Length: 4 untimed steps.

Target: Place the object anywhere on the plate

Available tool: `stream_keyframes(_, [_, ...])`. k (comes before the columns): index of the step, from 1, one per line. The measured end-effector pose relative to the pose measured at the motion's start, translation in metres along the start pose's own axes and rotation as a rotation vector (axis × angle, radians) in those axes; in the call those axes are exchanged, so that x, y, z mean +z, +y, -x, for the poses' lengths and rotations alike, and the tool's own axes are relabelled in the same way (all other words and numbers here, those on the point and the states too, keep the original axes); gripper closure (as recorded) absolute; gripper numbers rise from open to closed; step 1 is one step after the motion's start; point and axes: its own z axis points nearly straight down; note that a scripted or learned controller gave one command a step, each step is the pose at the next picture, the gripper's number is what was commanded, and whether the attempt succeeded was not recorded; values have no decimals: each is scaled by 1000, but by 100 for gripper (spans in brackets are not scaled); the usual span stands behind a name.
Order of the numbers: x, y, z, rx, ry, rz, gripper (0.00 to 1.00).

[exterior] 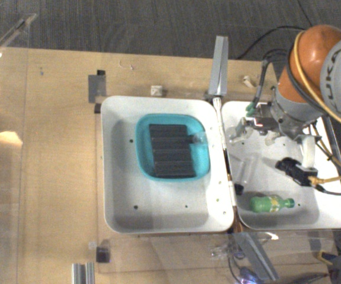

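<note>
Green bottle (271,203) lies near edge of right bin (336,220); hand (259,126) state unclear, empty, must descend there, then cross to teal plate (201,158)

This is a robotics lab, not a home. A pale wooden bench (40,176) stands on grey carpet (129,10) and carries two shallow white bins (158,218) fixed side by side with metal brackets (219,67). An industrial arm (327,70) with loose cables (330,179) reaches over the right-hand one.
</note>
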Motion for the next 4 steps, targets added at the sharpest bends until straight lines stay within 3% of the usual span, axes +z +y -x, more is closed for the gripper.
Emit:
stream_keyframes(1, [-40, -26, -67, 107, 2, 2, 0])
stream_keyframes(2, [-21, -30, -61, 171, 1, 1, 0])
stream_keyframes(3, [-79, -64, -36, 225, 1, 2, 0])
stream_keyframes(4, [-51, -65, -54, 272, 0, -1, 0])
